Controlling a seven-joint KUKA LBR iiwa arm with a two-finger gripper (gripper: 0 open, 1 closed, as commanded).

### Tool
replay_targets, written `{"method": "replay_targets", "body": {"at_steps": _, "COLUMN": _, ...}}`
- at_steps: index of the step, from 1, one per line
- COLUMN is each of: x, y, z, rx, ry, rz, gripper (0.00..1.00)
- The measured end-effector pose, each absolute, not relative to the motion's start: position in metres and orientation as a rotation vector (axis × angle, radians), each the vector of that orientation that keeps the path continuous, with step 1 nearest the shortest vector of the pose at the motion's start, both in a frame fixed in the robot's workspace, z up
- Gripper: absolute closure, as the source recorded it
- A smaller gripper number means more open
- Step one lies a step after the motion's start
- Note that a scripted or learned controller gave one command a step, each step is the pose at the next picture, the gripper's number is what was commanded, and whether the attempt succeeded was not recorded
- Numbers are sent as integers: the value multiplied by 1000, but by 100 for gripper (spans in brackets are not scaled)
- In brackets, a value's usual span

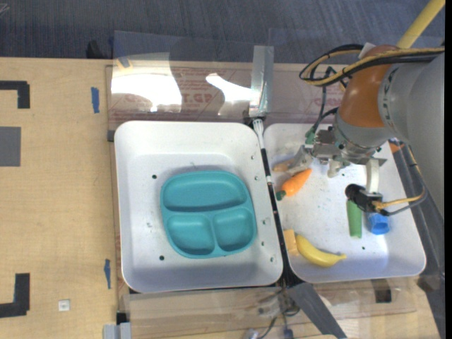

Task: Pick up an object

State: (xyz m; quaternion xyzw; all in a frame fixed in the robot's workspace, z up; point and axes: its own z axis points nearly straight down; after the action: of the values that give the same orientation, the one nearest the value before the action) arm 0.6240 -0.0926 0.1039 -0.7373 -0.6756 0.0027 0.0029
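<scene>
The end effector [319, 155] hangs over the upper left part of the right bin [406, 260], and whether it is wide or narrow cannot be told. Just below it lies a toy carrot [295, 182], orange, tapered, with a green tip at its lower left end, near the bin's left wall. Further right lie a green marker [354, 217] and a blue cap [380, 224], with a yellow banana [319, 251] near the front. A teal divided tray [208, 212] sits in the left bin [134, 189]
</scene>
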Motion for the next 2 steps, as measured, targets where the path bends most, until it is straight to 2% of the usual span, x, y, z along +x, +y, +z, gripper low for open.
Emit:
{"method": "replay_targets", "body": {"at_steps": 1, "x": 580, "y": -67, "z": 217, "rx": -2388, "ry": -2047, "rz": -7, "gripper": 0}}
{"method": "replay_targets", "body": {"at_steps": 2, "x": 577, "y": -42, "z": 221, "rx": -2651, "ry": -1684, "rz": 4, "gripper": 0}}
